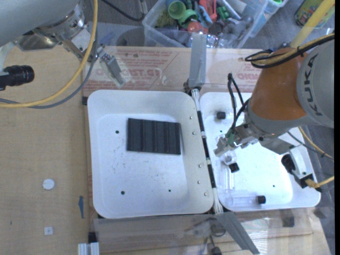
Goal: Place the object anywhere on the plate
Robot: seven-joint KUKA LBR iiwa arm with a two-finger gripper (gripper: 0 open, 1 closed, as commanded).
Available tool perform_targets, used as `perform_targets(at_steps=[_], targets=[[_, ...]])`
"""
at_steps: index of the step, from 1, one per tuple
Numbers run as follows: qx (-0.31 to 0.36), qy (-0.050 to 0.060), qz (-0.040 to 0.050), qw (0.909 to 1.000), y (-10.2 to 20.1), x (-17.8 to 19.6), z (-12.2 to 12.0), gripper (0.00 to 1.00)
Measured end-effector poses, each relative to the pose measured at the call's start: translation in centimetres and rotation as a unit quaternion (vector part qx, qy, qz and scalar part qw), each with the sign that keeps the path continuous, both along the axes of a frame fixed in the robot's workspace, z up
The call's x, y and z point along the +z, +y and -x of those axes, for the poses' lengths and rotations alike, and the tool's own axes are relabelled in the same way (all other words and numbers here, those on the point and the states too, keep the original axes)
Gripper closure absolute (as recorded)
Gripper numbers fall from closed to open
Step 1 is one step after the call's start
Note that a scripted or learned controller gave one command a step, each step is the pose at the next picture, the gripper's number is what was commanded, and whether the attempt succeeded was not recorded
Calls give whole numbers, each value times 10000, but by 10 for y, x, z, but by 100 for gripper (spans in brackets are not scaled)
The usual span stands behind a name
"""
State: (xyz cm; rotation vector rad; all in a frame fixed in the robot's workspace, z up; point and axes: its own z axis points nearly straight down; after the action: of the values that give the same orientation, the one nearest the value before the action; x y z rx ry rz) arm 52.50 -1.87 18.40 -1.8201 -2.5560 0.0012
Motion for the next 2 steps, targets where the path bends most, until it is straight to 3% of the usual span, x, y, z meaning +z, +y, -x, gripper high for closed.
perform_targets(at_steps=[1,2], targets=[[-515,-19,7,9987,85,14,14,100],[-1042,7,11,9946,146,-6,46,100]])
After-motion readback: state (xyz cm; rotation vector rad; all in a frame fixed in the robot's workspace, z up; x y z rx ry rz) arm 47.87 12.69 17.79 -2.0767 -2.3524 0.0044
